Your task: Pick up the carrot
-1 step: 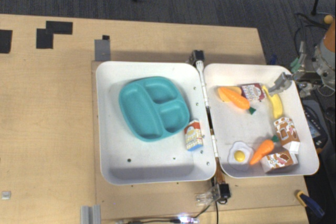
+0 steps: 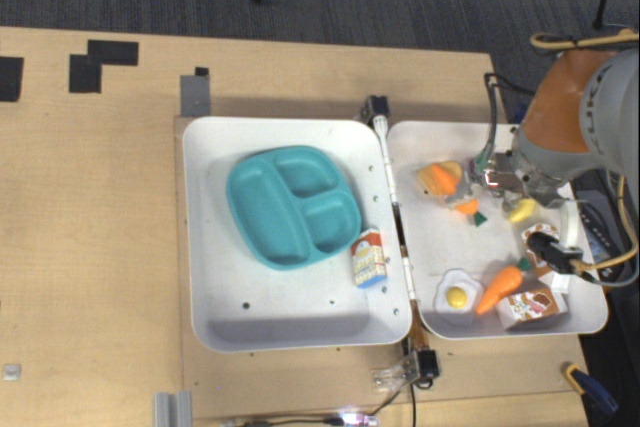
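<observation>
The carrot point(image 2: 499, 286) is orange with a green top. It lies slantwise in the front part of the right bin point(image 2: 430, 245), between a fried egg toy point(image 2: 457, 295) and a brown carton point(image 2: 527, 307). My gripper point(image 2: 492, 177) hangs over the back half of the same bin, well behind the carrot and apart from it. It sits just right of a round orange toy point(image 2: 440, 178). The grey arm with its orange band point(image 2: 560, 105) comes in from the right above it.
A small orange and green piece point(image 2: 467, 208) and a yellow lemon-like toy point(image 2: 520, 210) lie below the gripper. A black and white object point(image 2: 545, 247) rests near the right wall. The left bin point(image 2: 215, 245) holds a teal divided plate point(image 2: 293, 205) and a small carton point(image 2: 368, 258).
</observation>
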